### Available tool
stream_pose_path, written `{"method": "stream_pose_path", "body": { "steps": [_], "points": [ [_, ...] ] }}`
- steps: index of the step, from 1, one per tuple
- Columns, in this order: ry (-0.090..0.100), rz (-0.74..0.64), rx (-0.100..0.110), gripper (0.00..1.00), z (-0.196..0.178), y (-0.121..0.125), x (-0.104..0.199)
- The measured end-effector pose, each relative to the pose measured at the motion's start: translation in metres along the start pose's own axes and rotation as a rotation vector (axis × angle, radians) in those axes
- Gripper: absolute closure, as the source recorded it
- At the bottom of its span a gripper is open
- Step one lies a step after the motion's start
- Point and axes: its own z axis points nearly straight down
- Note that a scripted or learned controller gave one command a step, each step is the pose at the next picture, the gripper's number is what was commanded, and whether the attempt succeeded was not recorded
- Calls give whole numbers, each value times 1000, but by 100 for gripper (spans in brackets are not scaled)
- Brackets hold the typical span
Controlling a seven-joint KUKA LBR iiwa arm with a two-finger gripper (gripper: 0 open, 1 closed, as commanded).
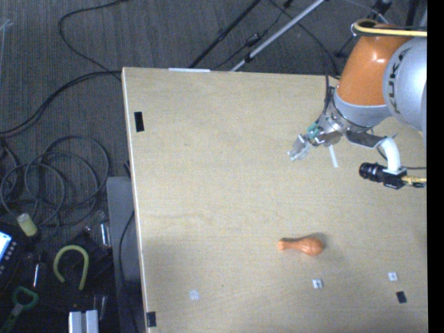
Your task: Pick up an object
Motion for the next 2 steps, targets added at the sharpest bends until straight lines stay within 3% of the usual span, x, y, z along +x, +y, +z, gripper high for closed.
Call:
{"method": "stream_pose_path", "body": {
  "steps": [1, 2],
  "points": [
    [-1, -4, -1, 100, -13, 55, 24],
    [-1, -136, 2, 100, 91, 24, -21]
  ]
}}
